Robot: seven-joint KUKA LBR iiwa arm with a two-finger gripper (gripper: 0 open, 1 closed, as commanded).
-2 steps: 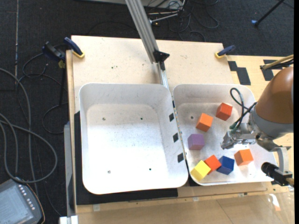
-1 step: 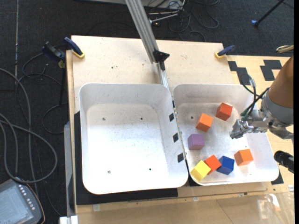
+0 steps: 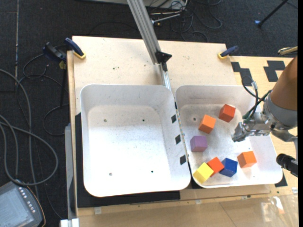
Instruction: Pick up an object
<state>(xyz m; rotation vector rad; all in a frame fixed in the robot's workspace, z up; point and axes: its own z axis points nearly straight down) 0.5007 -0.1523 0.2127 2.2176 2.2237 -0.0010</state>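
The right bin [image 3: 189, 97] holds several small blocks. A red-orange one [image 3: 227, 112] and an orange one [image 3: 207, 124] lie toward the back. A purple block [image 3: 198, 144] sits mid-left. At the front are a yellow block [image 3: 203, 172], a small orange block [image 3: 216, 164], a blue block [image 3: 229, 167] and another orange block [image 3: 246, 159]. My gripper [image 3: 238, 134] hangs over the right side of this bin, between the red-orange block and the front-right orange block. Nothing shows between its tips.
The left bin [image 3: 90, 103] stands beside the right one. A slanted metal pole [image 3: 144, 25] runs from the top down to the gap between the bins. Clamps sit at the bench's back corners [image 3: 75, 48]. Cables lie on the floor to the left.
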